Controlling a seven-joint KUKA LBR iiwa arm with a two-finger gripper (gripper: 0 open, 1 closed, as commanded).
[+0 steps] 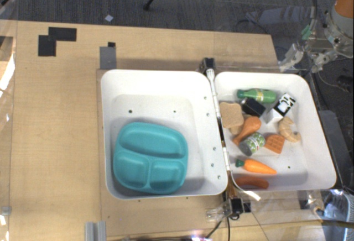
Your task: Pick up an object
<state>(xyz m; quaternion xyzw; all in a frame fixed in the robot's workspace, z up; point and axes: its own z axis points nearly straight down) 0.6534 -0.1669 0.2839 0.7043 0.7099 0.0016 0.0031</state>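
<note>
so the gripper is hanging just past the right bin's far corner, can't tell its state; the green bottle is lying crosswise down-left of it

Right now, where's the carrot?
The carrot lies in the right bin near its front edge, just behind a red-brown sausage and in front of a small can.
</note>
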